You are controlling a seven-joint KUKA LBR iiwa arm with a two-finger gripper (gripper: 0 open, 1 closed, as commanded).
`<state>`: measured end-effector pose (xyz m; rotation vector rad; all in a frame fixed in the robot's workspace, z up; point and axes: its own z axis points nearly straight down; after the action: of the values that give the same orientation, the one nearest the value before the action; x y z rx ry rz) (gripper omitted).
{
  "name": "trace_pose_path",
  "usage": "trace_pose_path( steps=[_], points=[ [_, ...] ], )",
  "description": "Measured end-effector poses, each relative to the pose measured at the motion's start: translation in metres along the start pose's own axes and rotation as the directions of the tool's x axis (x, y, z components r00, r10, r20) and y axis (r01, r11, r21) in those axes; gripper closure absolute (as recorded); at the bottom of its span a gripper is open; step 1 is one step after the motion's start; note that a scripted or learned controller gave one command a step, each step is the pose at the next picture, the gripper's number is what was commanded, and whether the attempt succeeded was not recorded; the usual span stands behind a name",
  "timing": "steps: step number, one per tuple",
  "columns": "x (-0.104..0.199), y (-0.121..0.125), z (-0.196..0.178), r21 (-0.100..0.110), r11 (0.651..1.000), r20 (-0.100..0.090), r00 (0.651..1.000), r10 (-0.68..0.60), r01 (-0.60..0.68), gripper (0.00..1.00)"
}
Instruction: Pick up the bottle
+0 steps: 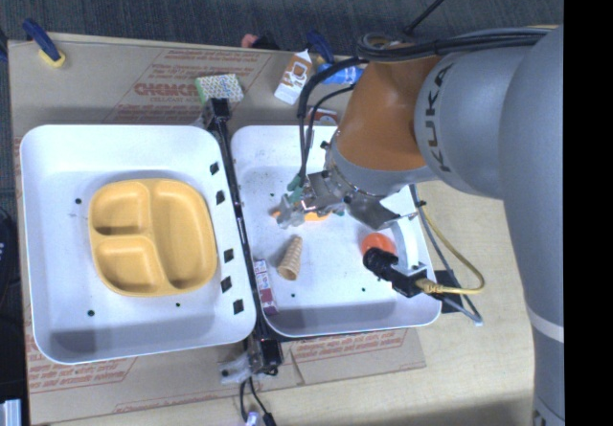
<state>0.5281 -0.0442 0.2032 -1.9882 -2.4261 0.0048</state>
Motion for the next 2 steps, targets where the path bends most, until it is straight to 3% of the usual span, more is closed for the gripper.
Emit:
trace_pose_path(
  steps=[1,2],
  points=[
    [0.042,-0.035,0.012,0.000,0.995,0.000,0.995,0.101,-0.101,1.00],
    [0.093,-0.034,0.012,0.000,0.971,0.000,0.971,-0.237,0.237,1.00]
  ],
)
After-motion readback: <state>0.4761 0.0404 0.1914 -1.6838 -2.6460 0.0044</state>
